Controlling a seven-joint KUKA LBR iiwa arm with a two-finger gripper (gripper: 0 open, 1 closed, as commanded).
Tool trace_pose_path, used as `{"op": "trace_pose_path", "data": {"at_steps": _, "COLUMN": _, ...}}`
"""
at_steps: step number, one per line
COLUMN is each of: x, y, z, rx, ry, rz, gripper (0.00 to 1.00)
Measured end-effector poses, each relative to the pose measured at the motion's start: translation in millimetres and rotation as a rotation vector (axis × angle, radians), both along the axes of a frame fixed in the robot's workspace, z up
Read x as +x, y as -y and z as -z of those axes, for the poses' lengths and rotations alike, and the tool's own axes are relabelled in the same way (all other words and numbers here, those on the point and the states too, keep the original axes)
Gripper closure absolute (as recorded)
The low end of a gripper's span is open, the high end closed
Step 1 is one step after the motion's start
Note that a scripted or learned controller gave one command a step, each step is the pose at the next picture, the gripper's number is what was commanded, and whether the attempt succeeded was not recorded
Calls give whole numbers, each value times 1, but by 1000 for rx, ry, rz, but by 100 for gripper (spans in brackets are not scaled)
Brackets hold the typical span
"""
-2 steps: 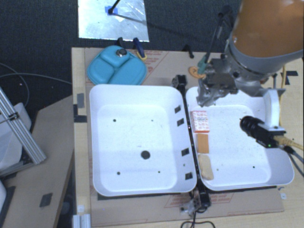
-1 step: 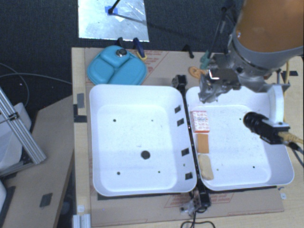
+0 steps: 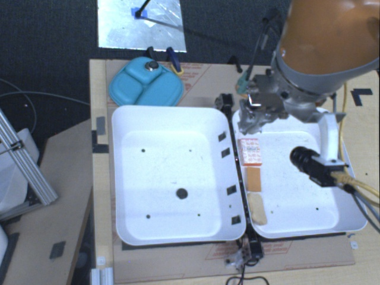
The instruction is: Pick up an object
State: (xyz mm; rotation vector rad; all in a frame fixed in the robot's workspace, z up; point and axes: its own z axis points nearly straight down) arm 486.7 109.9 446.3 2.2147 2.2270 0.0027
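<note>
White right bin [image 3: 309, 218] holds label-topped strip [image 3: 252, 171] (left bin [image 3: 166, 123]: dark disc [image 3: 181, 193]).

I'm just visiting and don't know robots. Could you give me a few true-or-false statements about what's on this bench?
1. The gripper is over the right bin. True.
2. A long flat object with a red-and-white label lies in the left bin. False: it lies in the right bin, along its left wall.
3. A blue divided container sits behind the left bin. True.
4. The blue container is inside the right bin. False: it rests on the bench, outside both bins.
</note>
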Motion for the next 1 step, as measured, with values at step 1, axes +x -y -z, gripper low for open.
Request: {"op": "trace_pose_path", "data": {"at_steps": 1, "x": 66, "y": -17, "z": 78, "rx": -2, "ry": -2, "rz": 5, "gripper": 100}}
